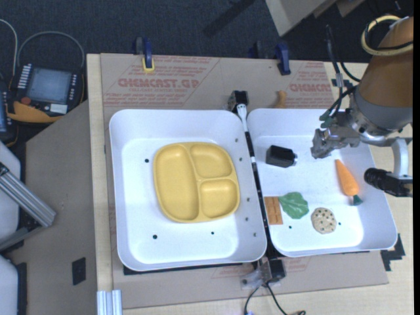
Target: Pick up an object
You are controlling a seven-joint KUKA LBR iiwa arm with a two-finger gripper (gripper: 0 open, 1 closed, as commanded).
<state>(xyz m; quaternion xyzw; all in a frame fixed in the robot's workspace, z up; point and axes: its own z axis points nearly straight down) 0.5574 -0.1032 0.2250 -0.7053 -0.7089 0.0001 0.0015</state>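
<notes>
Left bin [131, 195]: yellow tray [195, 180]. Right bin [374, 231]: carrot [346, 178], cookie [323, 220], possibly lettuce [294, 205].

Two white bins [125, 195]; one yellow tray [195, 180], black block [280, 155], carrot [346, 178], cookie [323, 220], green leaf [294, 205].

Right bin [374, 238] holds a black block [281, 155], orange carrot [346, 178], green leaf [294, 205] and round cookie [323, 220], all lying apart.

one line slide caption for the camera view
Gripper hovers over right white bin holding black block, orange carrot, green leaf, cookie.
</notes>
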